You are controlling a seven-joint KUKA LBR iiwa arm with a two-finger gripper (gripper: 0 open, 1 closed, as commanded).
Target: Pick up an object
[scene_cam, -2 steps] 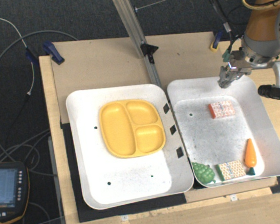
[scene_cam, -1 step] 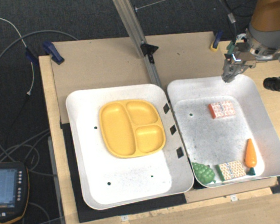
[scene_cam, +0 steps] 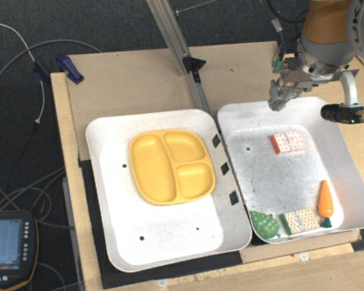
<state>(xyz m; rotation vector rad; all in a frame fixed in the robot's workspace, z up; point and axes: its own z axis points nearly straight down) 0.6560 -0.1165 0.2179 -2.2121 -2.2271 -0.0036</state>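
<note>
Right-hand shallow white bin (scene_cam: 349,155) as ref: along its near edge there's a green bumpy toy (scene_cam: 265,224), a patterned lil box (scene_cam: 300,221) and an orange plastic carrot (scene_cam: 324,199). Red/white patterned box (scene_cam: 288,142) sits further back. Gripper (scene_cam: 280,100) hovers over the bin's far rim w/ nothing in it; open or closed, can't tell.

Two bins side by side on the bench (scene_cam: 128,76). Left bin (scene_cam: 108,182): divided plate (scene_cam: 171,165) in its far half. Right bin (scene_cam: 265,184): box (scene_cam: 288,142) toward the far side; along the near edge, left to right, grapes (scene_cam: 265,224), second box (scene_cam: 300,221), carrot (scene_cam: 324,199). Gripper (scene_cam: 280,98) above the right bin's far edge. Tablet (scene_cam: 7,246) off the bench, far left.
</note>
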